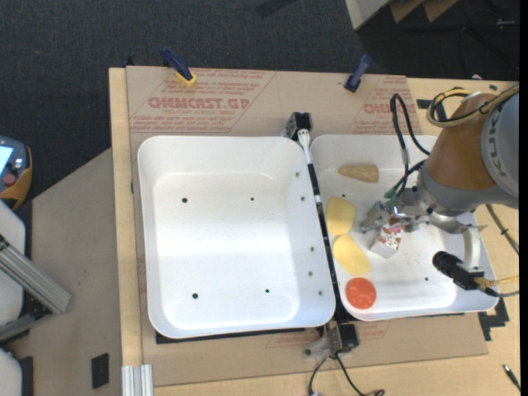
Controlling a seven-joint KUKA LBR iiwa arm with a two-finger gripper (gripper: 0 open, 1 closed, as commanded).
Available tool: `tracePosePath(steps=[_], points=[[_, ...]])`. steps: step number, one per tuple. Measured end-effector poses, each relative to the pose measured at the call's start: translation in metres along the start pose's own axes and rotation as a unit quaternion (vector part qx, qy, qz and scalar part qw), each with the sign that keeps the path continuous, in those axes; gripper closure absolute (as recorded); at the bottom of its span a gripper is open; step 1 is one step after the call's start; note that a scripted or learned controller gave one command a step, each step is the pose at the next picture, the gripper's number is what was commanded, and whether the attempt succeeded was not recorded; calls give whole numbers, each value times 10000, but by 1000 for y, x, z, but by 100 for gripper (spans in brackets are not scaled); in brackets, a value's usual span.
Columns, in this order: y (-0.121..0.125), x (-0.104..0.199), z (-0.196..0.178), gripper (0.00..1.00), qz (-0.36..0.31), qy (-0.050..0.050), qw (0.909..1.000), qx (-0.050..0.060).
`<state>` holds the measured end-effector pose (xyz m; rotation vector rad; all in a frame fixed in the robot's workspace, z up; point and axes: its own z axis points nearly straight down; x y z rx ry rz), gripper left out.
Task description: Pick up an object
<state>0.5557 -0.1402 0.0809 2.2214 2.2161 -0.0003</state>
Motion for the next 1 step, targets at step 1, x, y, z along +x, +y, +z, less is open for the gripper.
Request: tracePosePath(steps=[1], points=[[14,-24,-4,0,-7,3,10000,-2]])
